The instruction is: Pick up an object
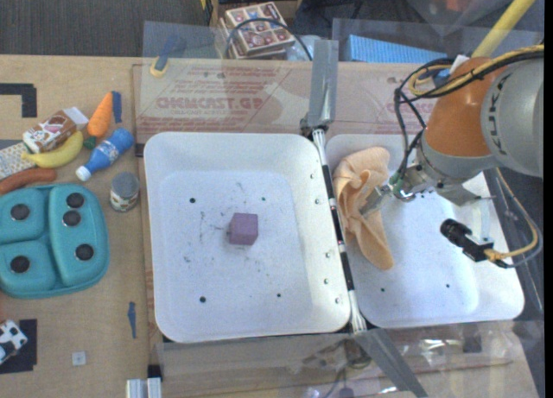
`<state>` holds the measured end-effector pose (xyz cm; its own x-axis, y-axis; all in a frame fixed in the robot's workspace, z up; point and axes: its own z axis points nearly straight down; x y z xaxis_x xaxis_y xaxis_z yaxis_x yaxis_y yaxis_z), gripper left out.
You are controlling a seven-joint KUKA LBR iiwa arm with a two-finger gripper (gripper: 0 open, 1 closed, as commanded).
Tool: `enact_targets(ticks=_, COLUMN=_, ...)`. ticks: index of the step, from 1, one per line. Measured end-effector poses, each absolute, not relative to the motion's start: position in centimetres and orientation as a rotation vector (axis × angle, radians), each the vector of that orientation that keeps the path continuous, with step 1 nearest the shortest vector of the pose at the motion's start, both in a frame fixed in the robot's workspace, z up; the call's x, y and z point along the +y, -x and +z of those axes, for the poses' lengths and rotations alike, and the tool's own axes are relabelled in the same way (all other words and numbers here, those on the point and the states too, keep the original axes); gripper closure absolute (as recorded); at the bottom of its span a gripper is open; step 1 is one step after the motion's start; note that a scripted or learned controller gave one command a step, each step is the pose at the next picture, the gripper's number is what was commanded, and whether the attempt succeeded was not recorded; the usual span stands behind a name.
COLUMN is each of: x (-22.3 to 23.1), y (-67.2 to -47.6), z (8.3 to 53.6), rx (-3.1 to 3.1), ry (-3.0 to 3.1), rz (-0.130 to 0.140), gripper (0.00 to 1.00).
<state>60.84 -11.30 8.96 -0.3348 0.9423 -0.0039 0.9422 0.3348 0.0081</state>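
The arm [484,124] enters from the right and bends down over the right bin [449,301]. Its pincer [378,201] sits low at the bin's left side, pressed into the cloth [363,206].

Pincer state: the tips are sunk among the cloth's folds. From where I stand, whether they are apart or together cannot be told, nor whether any cloth lies between them.

Positions, taken from the pincer:

- Cloth — directly at and under the tips. It is a peach-coloured, crumpled piece; one part bunches above the pincer toward the bin's far rim, and a longer tail hangs below it toward the near side. Its left edge lies against the wall between the two bins.
- Cube [243,229] — well to the left of the pincer and slightly nearer the viewer. It is a small purple block, resting alone near the middle of the left bin [173,163], apart from every wall.
- Black cable fitting [462,239] — to the right of the pincer and a little below it, over the right bin's floor.

Further left, outside both bins and well apart from the pincer, the bench carries a teal tray [47,241], a small can [124,191], a blue bottle [106,154], a toy carrot [102,115] and a banana [54,154].
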Motion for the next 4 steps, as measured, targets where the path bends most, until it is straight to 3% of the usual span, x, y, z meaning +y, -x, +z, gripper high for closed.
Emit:
enact_targets(ticks=1, x=-11.4, y=-66.7, z=8.8, rx=2.584, ry=-1.784, rz=-0.001, gripper=0.0)
enact_targets(ticks=2, x=-10.6, y=-60.0, z=9.0, rx=2.716, ry=-1.563, rz=0.006, gripper=0.0)
enact_targets(ticks=3, x=-10.2, y=-64.2, z=8.9, rx=2.66, ry=-1.653, rz=0.005, gripper=0.0)
enact_targets(ticks=4, x=-10.4, y=-66.7, z=8.8, rx=2.5, ry=-1.898, rz=0.0, gripper=0.0)
